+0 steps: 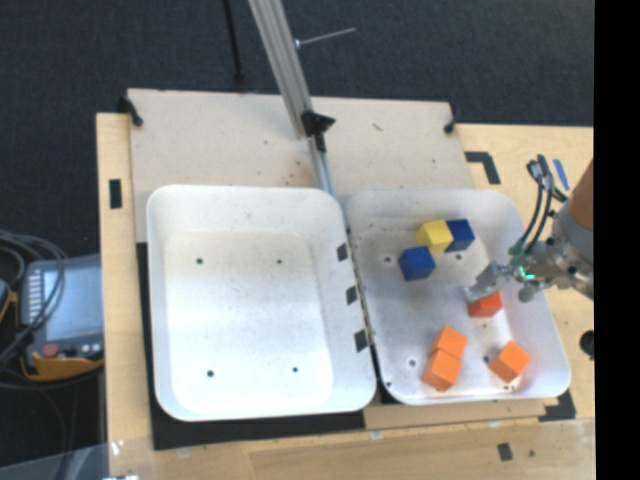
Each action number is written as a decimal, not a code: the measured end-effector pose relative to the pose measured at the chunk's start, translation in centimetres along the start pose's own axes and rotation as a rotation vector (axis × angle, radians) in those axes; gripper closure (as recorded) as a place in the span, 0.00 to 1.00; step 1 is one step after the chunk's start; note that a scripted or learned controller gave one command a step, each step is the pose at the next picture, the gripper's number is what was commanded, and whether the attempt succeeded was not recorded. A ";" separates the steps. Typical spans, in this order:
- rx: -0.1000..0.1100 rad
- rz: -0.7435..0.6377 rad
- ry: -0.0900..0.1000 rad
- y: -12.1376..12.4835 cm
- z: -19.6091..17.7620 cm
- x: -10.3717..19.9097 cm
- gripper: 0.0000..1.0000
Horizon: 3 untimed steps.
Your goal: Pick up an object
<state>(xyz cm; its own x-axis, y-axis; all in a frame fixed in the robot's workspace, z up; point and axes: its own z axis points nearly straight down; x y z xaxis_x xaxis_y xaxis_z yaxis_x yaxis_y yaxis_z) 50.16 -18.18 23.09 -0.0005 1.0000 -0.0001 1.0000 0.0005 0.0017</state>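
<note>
Right bin point(400, 383): gripper point(484, 290) sits just above a red block point(486, 306), grip unclear; probably light, rigid, best pinched across flat sides

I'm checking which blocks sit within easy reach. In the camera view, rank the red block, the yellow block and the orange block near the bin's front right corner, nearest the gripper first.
From the gripper:
1. Red block, right at it.
2. Orange block, front right corner.
3. Yellow block, toward the back, left.
</note>
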 end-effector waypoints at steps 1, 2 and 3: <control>0.006 0.003 0.000 0.1 5.5 0.9 0.00; 0.005 0.003 0.000 0.0 10.0 1.5 0.00; -0.001 0.003 -0.002 0.1 13.3 1.4 0.00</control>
<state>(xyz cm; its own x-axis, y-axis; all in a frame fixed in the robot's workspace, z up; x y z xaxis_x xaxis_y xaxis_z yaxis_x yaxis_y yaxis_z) 50.33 -16.82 9.78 0.0021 1.0000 -0.0019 1.0000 -0.0021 0.0024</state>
